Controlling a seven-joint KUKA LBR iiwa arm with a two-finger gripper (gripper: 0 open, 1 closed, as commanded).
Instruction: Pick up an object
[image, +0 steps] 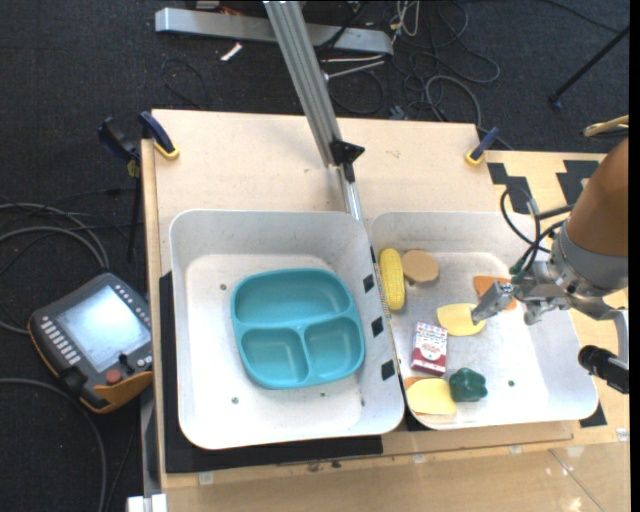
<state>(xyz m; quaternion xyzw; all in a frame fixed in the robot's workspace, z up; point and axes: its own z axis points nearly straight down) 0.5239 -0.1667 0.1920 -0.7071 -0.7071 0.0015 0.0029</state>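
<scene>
The gripper (493, 302) hangs low over the right bin (560, 385), its tip angled down and to the left; from this slant it cannot be told whether it is released or clenched, and nothing is visibly caught in it. Just beside its tip, on the bin floor, lies a pale yellow slice (458, 319), flat and rounded like a chip, and whether the two touch cannot be made out. Partly hidden behind the gripper is a small orange piece (488, 284). Further left, along the bin's inner wall, an ear of yellow corn (393, 279) lies lengthwise, with a tan round disc (421, 267) just beside it. Below these a small red and white carton (430, 349) lies flat, and near the front edge a dark green lumpy object (467, 384) sits touching a second, larger yellow slice (431, 397). The grey arm (590, 255) enters from the right. The left bin (200, 300) holds a teal divided plate (298, 327) with three compartments. A handheld control pendant (95, 342) lies on the dark floor left of the bench.
</scene>
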